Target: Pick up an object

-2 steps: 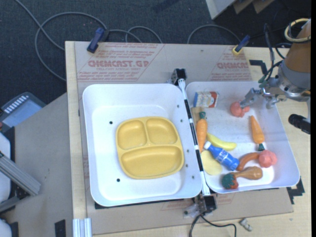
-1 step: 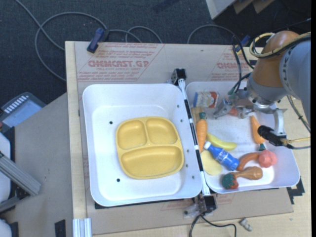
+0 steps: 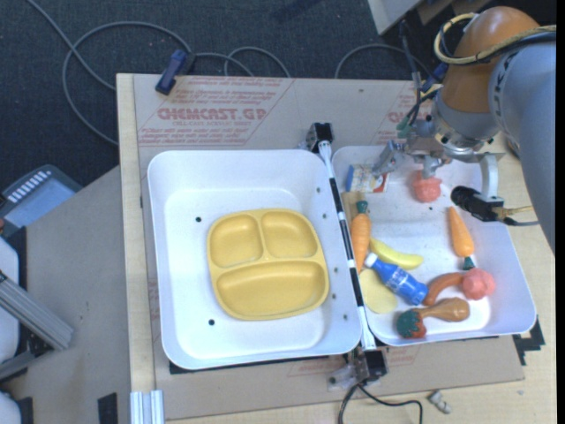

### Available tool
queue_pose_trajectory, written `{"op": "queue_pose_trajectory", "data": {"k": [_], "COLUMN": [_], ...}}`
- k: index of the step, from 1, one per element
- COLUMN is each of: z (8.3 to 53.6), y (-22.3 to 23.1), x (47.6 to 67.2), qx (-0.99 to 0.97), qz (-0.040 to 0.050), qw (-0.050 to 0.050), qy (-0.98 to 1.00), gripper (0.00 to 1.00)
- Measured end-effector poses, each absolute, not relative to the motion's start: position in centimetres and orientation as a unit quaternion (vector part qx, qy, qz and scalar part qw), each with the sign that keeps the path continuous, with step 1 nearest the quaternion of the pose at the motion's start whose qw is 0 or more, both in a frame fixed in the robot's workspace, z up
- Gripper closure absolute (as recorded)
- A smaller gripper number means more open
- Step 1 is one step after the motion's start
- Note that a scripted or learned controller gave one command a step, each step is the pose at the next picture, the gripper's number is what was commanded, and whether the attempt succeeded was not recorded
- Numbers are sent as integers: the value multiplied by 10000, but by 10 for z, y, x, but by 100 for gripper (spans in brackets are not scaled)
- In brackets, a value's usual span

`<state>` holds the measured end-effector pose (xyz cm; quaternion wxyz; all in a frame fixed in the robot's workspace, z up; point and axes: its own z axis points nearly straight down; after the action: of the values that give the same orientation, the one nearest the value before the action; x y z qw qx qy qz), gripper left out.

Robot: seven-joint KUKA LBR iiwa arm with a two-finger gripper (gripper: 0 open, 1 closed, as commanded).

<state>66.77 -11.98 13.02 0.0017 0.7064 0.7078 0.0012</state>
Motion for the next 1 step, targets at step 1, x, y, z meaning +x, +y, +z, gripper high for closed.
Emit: {"op": "queue_pose_trajectory", "data": {"k": [1], "z": [154], "y": [-158], "x": [667], "qx": [7072], "qz": [4], "qw": [21], "qy": [7070], "gripper": [0]}}
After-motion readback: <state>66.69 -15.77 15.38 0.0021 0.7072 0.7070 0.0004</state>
